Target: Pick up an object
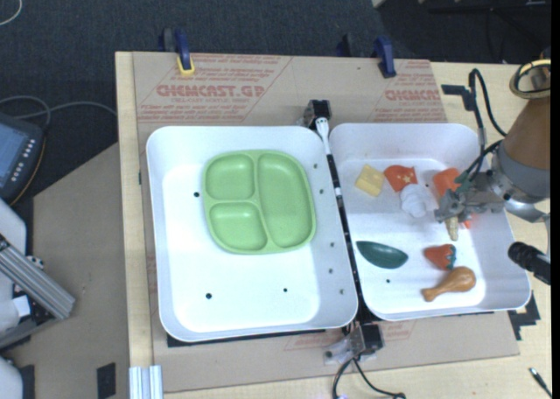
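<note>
Left bin [175,240]: a shallow white tray, holding one item. A pale green divided plate [259,201] with three compartments lies flat in its upper middle, well apart from the bin's walls.

Seam: the two bins sit side by side, rims touching along a dark strip down the middle of the bench [131,126].

Right bin [376,301]: a shallow white tray, holding several small items.
- A yellow wedge [370,180], like a piece of cheese, in the upper left part.
- A dark green leaf-shaped piece [382,254] lower down, near the left wall.
- A red rounded piece [401,176], just beside the yellow wedge, to its right.
- A small pale, whitish object [416,204] just below the red piece; too blurred for me to name.
- A red piece with a green tip [441,255], like a strawberry or pepper, in the lower right part.
- A brown drumstick [451,283] just below it, near the bin's front wall.
- An orange piece [444,180] in the upper right part, partly hidden by my pincer.

My pincer [455,218]: it hangs low over the right part of the right bin, between the orange piece and the red piece with the green tip. I cannot tell from this view how it stands, or whether it grips anything. My arm [529,157] comes in from the right edge.
</note>
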You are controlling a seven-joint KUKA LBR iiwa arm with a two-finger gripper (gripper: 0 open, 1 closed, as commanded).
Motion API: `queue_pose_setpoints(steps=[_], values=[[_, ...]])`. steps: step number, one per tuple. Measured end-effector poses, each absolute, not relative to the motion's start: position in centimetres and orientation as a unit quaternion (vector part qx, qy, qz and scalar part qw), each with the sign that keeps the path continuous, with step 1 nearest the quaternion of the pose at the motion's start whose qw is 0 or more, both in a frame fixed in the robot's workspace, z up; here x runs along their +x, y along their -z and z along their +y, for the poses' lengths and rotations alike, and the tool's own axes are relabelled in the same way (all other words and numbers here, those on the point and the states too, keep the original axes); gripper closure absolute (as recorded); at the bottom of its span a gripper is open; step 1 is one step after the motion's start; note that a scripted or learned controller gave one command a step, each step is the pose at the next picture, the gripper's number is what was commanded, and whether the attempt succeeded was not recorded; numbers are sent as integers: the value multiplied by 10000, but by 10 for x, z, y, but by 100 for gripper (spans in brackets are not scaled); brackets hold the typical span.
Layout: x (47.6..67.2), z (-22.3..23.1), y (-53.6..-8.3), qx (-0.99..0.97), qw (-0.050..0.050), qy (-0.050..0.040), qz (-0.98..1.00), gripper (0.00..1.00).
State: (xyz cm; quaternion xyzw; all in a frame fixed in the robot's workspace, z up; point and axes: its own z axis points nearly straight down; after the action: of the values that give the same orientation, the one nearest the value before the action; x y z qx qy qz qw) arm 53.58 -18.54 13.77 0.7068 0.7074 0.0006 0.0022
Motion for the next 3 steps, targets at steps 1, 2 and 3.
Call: queue_pose_setpoints(steps=[1, 2, 3], values=[[530, -180, -196, 7067, 28, -13, 7075, 100], [531, -180, -227, 7068, 22, -8, 7074, 100], [546, -124, -236, 7049, 15, -14, 7093, 100]])
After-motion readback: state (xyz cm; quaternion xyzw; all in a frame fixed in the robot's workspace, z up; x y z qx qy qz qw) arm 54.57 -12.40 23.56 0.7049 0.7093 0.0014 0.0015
